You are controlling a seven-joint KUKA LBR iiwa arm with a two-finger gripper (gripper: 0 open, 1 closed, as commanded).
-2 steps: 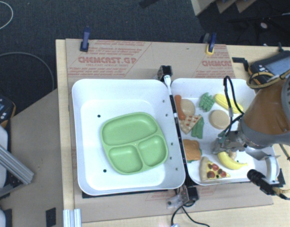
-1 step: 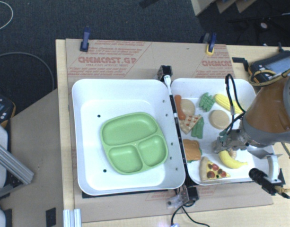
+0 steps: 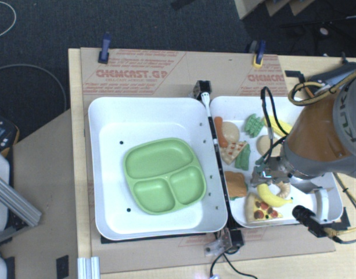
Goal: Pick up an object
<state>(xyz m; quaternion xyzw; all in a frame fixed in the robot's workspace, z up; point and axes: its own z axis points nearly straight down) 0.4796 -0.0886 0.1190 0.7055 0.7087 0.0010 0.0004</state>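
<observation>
- I see the arm (image 3: 326,135) reaching in from the right, its orange band sitting over the right bin (image 3: 334,197).
- The gripper (image 3: 269,178) is low inside that bin, over the toy food near the bin's middle.
- I cannot tell from up here how the gripper is set or whether it has anything; the wrist and cables hide that part.
- A banana (image 3: 273,197) lies just below the gripper, close to it or touching; I cannot say which.
- A pizza slice (image 3: 260,209) lies at the bin's near edge, partly under the banana.
- A brown bread-like piece (image 3: 235,185) sits left of the gripper, against the bin's left wall.
- Further back in the bin I see an orange carrot-like piece (image 3: 218,124), a pale round piece (image 3: 230,135), a red and white wedge (image 3: 232,152) and a dark green piece (image 3: 243,157).
- A light green leafy piece (image 3: 254,125) lies near the back, with a yellow piece (image 3: 277,127) beside it, partly behind the arm.
- The left bin (image 3: 108,127) holds a green tray (image 3: 164,174) with three compartments, lying flat near its middle.
- Both bins rest side by side on a brown board (image 3: 137,74), fixed at the back by a blue clamp (image 3: 104,49).
</observation>
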